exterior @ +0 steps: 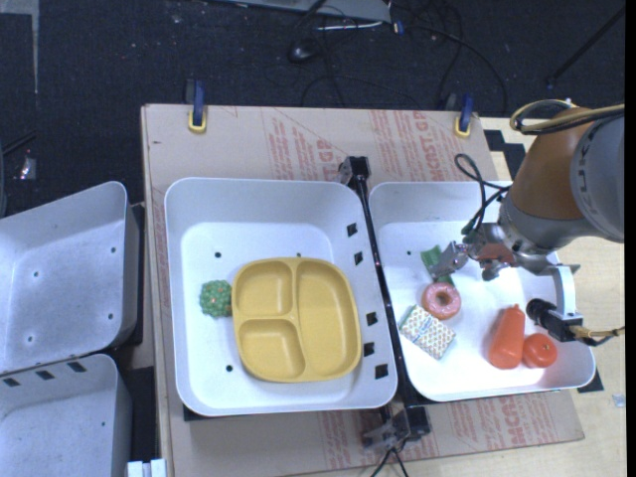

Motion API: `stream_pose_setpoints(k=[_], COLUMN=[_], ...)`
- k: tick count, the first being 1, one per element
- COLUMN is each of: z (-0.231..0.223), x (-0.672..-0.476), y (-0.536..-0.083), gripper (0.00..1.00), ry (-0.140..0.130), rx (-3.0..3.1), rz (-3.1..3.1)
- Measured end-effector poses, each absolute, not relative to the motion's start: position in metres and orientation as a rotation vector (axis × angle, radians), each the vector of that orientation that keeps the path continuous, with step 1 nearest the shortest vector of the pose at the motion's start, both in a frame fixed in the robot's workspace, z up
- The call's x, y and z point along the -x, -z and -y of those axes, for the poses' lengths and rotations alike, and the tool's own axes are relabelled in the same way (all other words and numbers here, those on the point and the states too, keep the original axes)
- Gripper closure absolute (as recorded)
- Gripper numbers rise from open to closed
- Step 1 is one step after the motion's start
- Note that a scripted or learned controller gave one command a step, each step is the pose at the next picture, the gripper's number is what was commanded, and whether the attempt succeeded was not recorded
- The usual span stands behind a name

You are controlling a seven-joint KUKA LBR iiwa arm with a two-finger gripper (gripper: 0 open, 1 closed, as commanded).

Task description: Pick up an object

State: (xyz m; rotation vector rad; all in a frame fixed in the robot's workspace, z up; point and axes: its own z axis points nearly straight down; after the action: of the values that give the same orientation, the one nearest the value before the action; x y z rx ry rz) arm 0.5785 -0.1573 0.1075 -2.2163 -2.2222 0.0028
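In the right bin [556, 381] lie a pink frosted doughnut [441, 300], a checkered white packet [428, 333], an orange carrot-shaped piece [506, 337], a red-orange tomato [541, 350] and a small green piece [433, 259]. My gripper [460, 257] hangs low over the bin's middle, just above and right of the doughnut, close beside the green piece. In the left bin [189, 266] sit a yellow divided plate [297, 318] and a green broccoli piece [215, 298] at its left edge.
A black divider rail [373, 266] runs between the two bins. The arm's orange band [552, 172] and grey wrist reach in over the right bin's far right side. Spare white bins [60, 266] lie off the bench's left.
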Motion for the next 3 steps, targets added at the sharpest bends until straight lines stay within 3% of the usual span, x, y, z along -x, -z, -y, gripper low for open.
stream_pose_setpoints(k=[1, 2, 3], z=[0.157, 0.157, 0.15], x=[-0.579, -0.579, -0.572], y=[-0.092, -0.103, -0.154], gripper=[0.0, 1.0, 1.0], ry=[0.0, 0.001, 0.003], rx=[2.222, 2.223, 2.221], rz=[2.221, 2.222, 2.226])
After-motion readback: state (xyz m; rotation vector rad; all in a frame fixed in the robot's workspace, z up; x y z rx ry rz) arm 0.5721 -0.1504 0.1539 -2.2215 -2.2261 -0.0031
